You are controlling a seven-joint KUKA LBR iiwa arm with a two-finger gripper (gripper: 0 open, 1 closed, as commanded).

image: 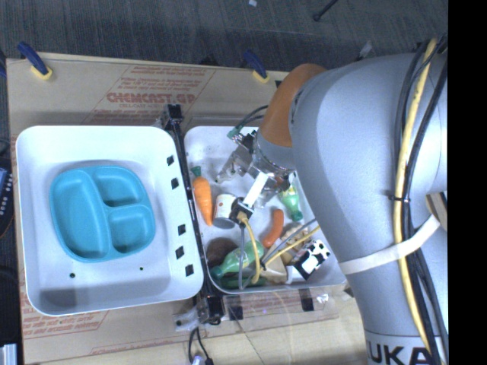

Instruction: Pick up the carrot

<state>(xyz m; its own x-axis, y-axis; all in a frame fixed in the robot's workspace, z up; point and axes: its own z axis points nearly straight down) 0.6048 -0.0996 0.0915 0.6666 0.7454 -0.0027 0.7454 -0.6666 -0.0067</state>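
Nearest, at the right, the grey arm (365,173) bore dark letters reading "UKA" on its lower casing; anything before them was cut off by the arm's curve.

The near end of the right bin (209,144) was cluttered. It held a black-and-white die (312,258), some pale sticks (293,238), a green toy (232,265) and a brown lump (221,248), all packed close together.

The carrot (202,200) lay mid-bin along the left wall of the right bin. Its long axis ran near to far, with the tapered tip toward the near side and the broad end with its green top toward the far side. A white cup (225,207) sat just beside its right flank. Further right lay a smaller orange piece (275,225) and a green bottle-shaped thing (291,202).

The gripper (247,181) hung over the middle of the bin, to the right of the carrot's far end. How wide it stood could not be told.

The left bin (91,147) held a blue sectioned plate (103,211).

Beyond the bins, the brown board (152,97) was printed "CHEMCAST GP" in red, and its smaller lines were unreadable. Two blue clamps (36,61) (256,65) gripped its far edge.
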